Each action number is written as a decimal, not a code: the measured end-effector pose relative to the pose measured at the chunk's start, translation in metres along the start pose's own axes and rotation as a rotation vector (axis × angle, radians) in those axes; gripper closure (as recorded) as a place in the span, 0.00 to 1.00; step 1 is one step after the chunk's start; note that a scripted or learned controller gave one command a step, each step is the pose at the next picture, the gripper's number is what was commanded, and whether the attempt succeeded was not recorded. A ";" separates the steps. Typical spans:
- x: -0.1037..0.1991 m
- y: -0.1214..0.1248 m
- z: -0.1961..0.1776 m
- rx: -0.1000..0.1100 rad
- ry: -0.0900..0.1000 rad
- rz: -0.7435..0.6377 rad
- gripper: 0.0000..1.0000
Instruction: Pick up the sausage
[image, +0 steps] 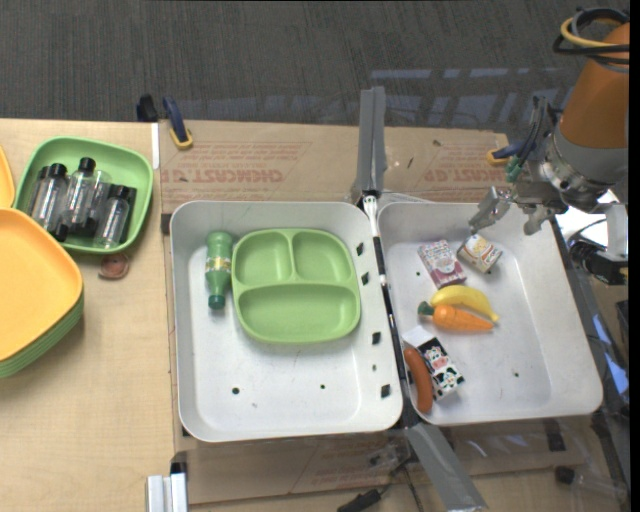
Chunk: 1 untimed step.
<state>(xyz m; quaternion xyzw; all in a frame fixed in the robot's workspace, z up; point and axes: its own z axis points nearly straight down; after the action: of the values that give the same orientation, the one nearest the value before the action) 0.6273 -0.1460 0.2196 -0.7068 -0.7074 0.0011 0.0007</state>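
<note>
1. The sausage (418, 377) lay in the right bin (560, 390), tight against that bin's left wall near the front-left corner, running roughly parallel to the wall.
2. A small black-and-white carton (441, 368) sat just beside the sausage on its right, touching or nearly touching it; the left wall closed off the other side.
3. A carrot (462, 318) and a banana (466, 297) lay together near the bin's centre, apart from the sausage and behind it.
4. A pink packet (439, 262) and a small box (482, 254) occupied the rear-left part of the right bin.
5. The right half and the front-right floor of the right bin were bare, giving open room on that side.
6. The gripper (510, 210) hung above the rear edge of the right bin, well apart from the sausage. Its fingers appeared spread, with nothing between them.
7. The arm (592, 110) entered from the upper right, over the bin's rear-right corner.
8. The left bin (280, 400) held a green divided plate (296, 285) near its centre and rear, and a green bottle (217, 268) beside the plate's left edge, close to the bin's left wall. The front half of its floor was bare.
9. On the bench to the left stood a green tray of vials (85, 195) and a stack of orange plates (35, 295).
</note>
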 end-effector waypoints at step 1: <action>-0.031 -0.060 0.112 0.000 0.001 0.013 0.00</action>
<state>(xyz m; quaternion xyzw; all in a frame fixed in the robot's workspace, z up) 0.5673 -0.1776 0.1082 -0.7114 -0.7028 0.0009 0.0010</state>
